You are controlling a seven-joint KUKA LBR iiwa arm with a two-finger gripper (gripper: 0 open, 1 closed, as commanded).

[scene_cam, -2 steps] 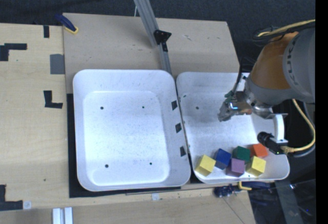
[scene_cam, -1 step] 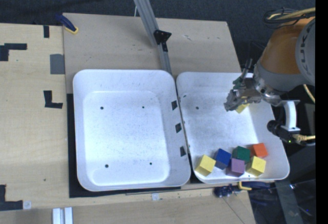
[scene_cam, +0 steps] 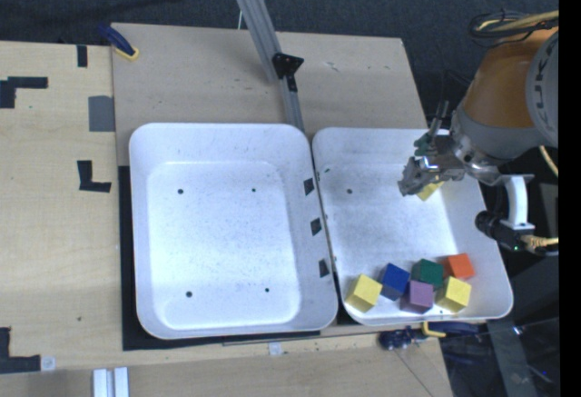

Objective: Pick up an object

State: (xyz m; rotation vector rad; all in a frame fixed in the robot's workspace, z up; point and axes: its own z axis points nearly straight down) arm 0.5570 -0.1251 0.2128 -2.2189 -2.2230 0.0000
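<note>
i see the pincer [scene_cam: 420, 179] closed on a yellow block [scene_cam: 428, 190], raised over the right bin [scene_cam: 381, 204].

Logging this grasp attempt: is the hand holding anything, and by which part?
The hand seems to have a yellow block at its tip, but the view is too small to confirm a hold or where.
</note>
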